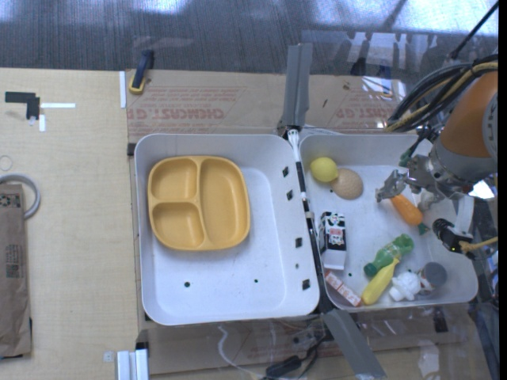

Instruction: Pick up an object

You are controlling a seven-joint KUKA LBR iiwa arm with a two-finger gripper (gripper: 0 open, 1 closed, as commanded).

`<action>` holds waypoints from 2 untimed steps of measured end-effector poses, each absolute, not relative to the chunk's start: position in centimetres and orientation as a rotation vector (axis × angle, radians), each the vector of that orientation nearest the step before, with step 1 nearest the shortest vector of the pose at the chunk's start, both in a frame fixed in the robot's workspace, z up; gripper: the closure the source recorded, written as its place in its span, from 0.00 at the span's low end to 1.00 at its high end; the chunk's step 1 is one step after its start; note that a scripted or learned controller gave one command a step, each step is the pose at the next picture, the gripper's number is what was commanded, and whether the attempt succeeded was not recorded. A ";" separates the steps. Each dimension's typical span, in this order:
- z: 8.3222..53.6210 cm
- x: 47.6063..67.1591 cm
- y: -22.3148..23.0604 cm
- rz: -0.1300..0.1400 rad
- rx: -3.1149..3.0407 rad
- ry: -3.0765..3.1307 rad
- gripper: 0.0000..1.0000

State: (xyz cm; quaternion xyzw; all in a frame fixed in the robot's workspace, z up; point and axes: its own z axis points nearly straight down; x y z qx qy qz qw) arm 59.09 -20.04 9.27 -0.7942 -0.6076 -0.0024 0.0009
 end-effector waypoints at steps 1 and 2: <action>10.2 59.0 -20.3 -0.002 -2.495 -1.911 1.00; 19.6 59.1 -15.9 0.003 -2.473 -1.938 1.00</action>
